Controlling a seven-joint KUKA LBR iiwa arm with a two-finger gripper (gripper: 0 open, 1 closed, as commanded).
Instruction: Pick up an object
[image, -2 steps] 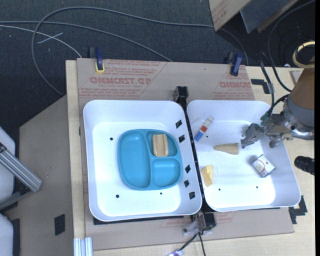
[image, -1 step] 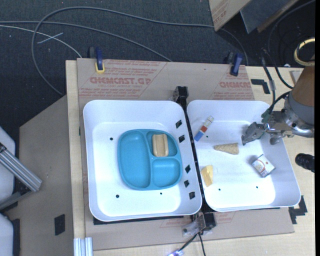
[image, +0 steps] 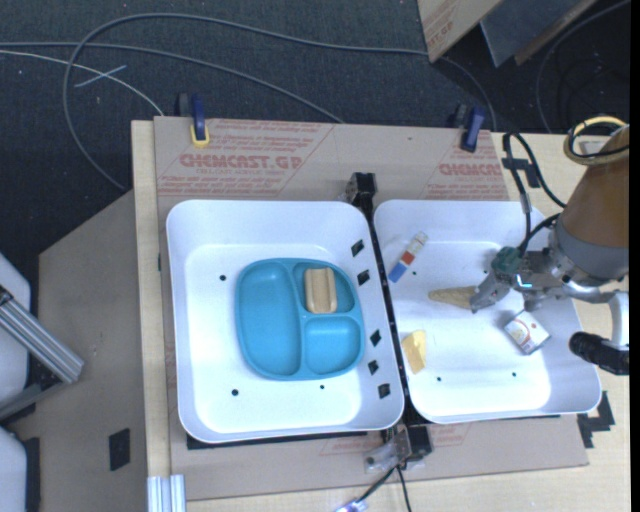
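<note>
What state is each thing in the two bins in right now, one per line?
Blue divided plate: flat in the left bin.
Tan block: lying in the plate's upper right compartment.
Marker: lying in the right bin.
Yellow piece: lying near the divider.
Small white box: lying below the gripper.

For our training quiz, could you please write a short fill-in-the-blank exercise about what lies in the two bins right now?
1. The blue divided plate lies in the ____ bin of the camera view.
2. The tan block rests in one of the plate's ____ compartments.
3. The gripper is over the ____ bin, beside a tan wedge.
4. The yellow piece lies near the right bin's ____ wall.

Missing words: left; upper; right; left
</note>
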